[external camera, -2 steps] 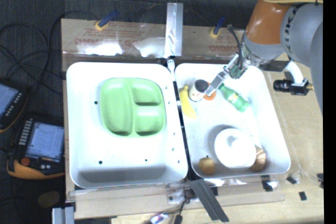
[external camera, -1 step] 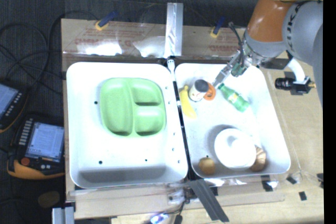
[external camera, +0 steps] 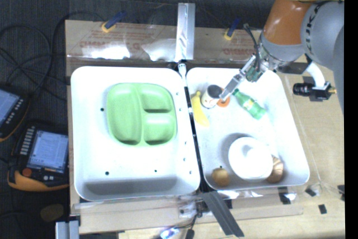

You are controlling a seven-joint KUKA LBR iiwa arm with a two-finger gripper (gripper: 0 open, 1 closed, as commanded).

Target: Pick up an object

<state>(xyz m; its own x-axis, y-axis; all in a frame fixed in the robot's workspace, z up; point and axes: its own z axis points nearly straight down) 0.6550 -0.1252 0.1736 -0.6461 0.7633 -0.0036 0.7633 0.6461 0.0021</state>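
The claw (external camera: 222,97) is hovering in the right bin (external camera: 291,120) near its far-left corner, touching the cup (external camera: 211,95); its opening is unclear.

The right white bin (external camera: 291,120) is crowded: a yellow banana-shaped toy (external camera: 197,111) along its left wall, a small dark-topped jar (external camera: 211,95) and a green plastic bottle (external camera: 249,104) at upper centre, and a white round bowl (external camera: 250,157) flanked by two brown balls (external camera: 220,177) at lower right. Bare floor lies mid-bin. A green divided tray (external camera: 141,112) fills the left white bin's (external camera: 84,137) centre.
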